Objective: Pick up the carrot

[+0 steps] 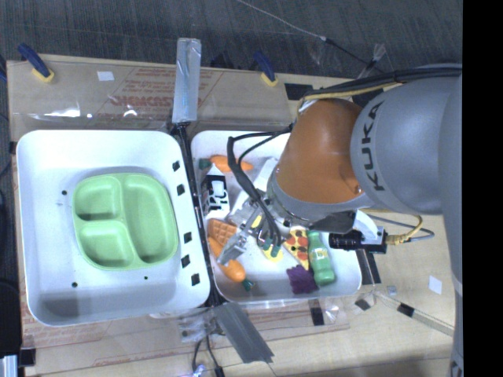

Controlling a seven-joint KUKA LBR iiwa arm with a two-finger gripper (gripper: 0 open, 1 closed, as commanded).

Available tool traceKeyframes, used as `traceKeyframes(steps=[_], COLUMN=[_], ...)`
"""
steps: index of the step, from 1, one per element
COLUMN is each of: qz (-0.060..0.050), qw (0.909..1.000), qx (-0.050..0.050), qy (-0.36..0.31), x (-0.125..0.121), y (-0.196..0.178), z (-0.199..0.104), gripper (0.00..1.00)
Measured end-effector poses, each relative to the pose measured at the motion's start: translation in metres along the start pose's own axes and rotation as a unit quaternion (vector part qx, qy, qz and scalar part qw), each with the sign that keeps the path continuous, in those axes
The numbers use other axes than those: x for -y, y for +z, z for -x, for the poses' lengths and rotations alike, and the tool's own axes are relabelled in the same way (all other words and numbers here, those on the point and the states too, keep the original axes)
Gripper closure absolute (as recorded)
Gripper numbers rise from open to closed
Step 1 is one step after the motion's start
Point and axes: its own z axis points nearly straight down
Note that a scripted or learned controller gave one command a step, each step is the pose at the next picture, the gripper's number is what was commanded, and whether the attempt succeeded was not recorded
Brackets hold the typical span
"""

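Observation:
In the right bin (346, 287), an orange carrot (233, 270) with a small green end lies near the front left corner. My gripper (245, 239) hangs low just above and behind it, over a waffle-like orange piece (220, 230). The gripper is close to the carrot, but I see nothing clearly held. A second orange item (226, 164) lies at the far end of the same bin. The arm's orange band and grey wrist (326, 159) hide much of the bin's middle.
A green bottle (321, 259), purple grapes (299, 280), a yellow and red piece (295, 247) and a black and white carton (216, 195) crowd the right bin. The left bin (47, 155) holds a green divided plate (126, 218).

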Motion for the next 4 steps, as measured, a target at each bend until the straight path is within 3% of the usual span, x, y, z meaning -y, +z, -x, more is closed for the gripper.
traceKeyframes(steps=[1, 2, 3, 4], qz=[0.0, 0.0, 0.0, 0.001], qw=[0.9998, 0.9987, 0.9945, 0.9735], qx=[-0.001, 0.002, 0.0, 0.002], qy=[0.022, 0.05, 0.104, 0.229], x=[-0.028, 0.031, 0.004, -0.023], y=[0.001, 0.0, 0.0, 0.0], z=[-0.026, 0.011, -0.005, -0.022], gripper=[0.0, 0.0, 0.0, 0.0])
